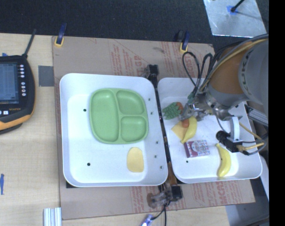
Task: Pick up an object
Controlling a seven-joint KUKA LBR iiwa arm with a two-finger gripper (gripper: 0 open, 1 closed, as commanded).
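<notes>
Gripper sat low in the right bin, over a little heap of toy food. We could not tell if it gripped anything, since the arm hid it. Under it lay a small banana, touching a yellow wedge and some green leaves. We thought the banana was light, hard and a bit slippery, so its middle was the best place to grab.

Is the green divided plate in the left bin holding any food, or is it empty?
Empty. The green divided plate lies flat in the left bin, and all three of its compartments show bare green. The pale yellow piece lies beside it, on the bin floor.
</notes>
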